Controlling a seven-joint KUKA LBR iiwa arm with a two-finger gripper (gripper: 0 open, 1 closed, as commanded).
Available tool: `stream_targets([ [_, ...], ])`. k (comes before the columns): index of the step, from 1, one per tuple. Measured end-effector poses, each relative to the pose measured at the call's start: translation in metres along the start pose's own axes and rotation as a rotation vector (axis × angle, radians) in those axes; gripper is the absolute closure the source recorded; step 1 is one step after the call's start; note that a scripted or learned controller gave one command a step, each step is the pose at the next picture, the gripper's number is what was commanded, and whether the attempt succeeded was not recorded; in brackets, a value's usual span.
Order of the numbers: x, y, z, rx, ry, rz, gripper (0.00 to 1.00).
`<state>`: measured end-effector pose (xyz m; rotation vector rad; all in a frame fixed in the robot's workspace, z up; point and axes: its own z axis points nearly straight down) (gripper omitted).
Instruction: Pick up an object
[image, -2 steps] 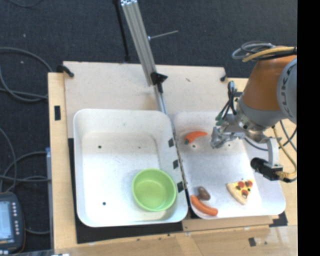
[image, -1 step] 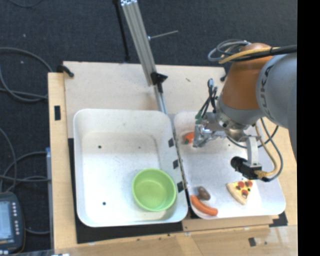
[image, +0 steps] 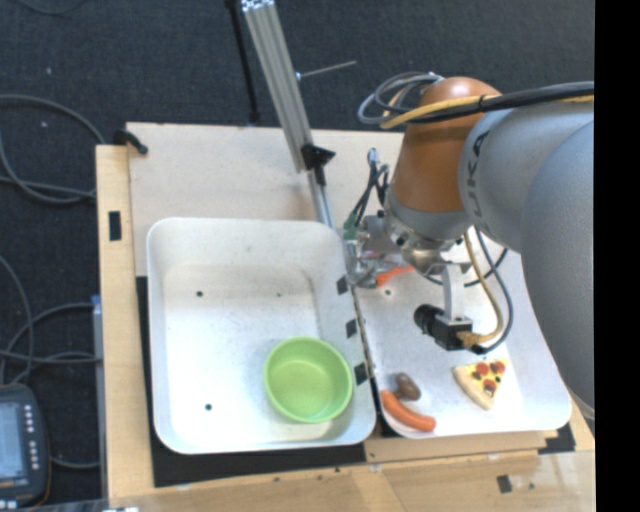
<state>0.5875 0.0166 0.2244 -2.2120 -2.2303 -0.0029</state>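
End effector (image: 378, 262), grip state unclear, hangs low over the right bin's (image: 520, 405) far-left corner to reach an orange object (image: 396, 272).

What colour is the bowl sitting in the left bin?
The bowl is light green, plain with no pattern, seen clearly in the camera view from above.

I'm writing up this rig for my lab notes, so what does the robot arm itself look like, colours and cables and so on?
The arm is bulky with a smooth grey casing and dark lettering along one link. A rounded orange band sits above the wrist. Grey and yellowish cables loop over the band and hang below the wrist. The gripper is a small metallic assembly with thin wiring.
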Motion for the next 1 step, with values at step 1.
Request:
stream_targets([
  [1, 0.0472, 0.0203, 0.0034, 0.0, 0.0, 0.0, 1.0],
])
